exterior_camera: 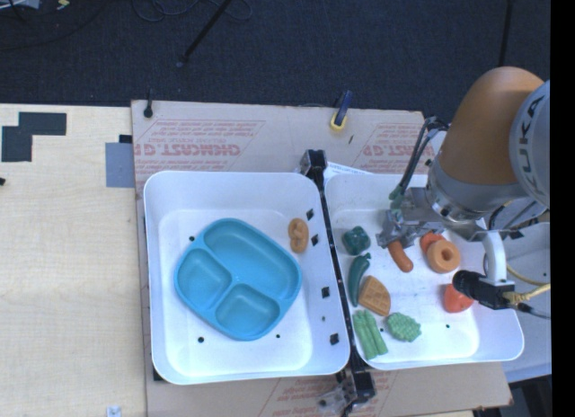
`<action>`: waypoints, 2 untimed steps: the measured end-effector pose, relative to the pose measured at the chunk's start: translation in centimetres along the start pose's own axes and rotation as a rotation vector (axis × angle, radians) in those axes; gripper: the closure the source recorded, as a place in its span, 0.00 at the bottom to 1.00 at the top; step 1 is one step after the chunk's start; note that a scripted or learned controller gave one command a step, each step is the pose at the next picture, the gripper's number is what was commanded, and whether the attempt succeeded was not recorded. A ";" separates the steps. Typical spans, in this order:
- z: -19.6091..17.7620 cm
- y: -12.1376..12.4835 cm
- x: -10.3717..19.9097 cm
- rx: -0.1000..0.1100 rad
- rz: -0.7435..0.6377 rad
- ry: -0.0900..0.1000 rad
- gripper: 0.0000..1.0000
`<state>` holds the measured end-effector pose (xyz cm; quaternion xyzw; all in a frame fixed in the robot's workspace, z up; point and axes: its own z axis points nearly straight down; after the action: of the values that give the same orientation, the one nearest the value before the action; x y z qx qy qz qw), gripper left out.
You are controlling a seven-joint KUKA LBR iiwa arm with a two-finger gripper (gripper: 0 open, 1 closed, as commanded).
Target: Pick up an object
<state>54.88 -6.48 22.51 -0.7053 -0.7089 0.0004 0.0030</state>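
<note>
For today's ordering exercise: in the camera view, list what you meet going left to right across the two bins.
Blue divided plate → small tan piece → dark green pepper → orange carrot → orange ring.

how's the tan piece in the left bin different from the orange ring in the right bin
The tan piece is a solid oval; the orange ring has a hole through its middle. The tan piece is duller and browner, the orange ring brighter. The tan piece lies beside a blue divided plate, while the orange ring lies among several toy foods near the end effector. Both are small toys resting on a bin floor.
</note>
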 end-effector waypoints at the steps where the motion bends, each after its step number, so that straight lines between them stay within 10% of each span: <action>1: -0.9 -0.2 5.2 -0.002 0.000 -0.001 1.00; 2: -1.3 0.4 10.6 -0.001 0.000 -0.001 1.00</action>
<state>55.22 4.13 23.89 -0.7053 -0.7089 0.0004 0.0021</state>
